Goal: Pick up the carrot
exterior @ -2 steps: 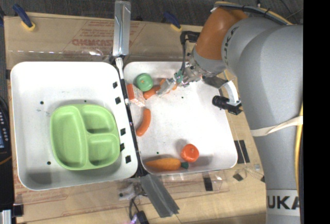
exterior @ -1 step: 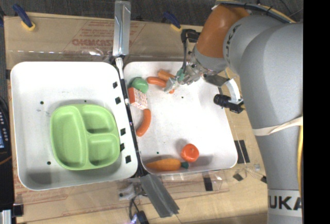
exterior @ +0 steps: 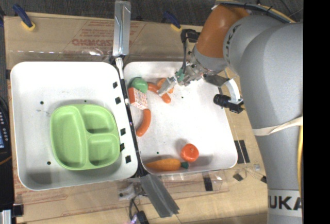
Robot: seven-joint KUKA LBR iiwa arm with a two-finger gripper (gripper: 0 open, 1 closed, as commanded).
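The carrot (exterior: 164,165) is a long orange piece with a green stub at its right end. It lies flat along the front wall of the right bin (exterior: 216,130). My gripper (exterior: 175,80) hangs over the back of that same bin, far from the carrot, right beside a small orange piece (exterior: 161,84). The grey arm with its orange band (exterior: 216,32) reaches in from the right and hides the bin's back right corner.
In the right bin lie a green-topped toy (exterior: 138,83), a red-orange packet (exterior: 138,97), a sausage (exterior: 144,121), a small orange bit (exterior: 166,98) and a round orange fruit (exterior: 190,152) next to the carrot. The left bin (exterior: 31,84) holds a green divided plate (exterior: 85,136).
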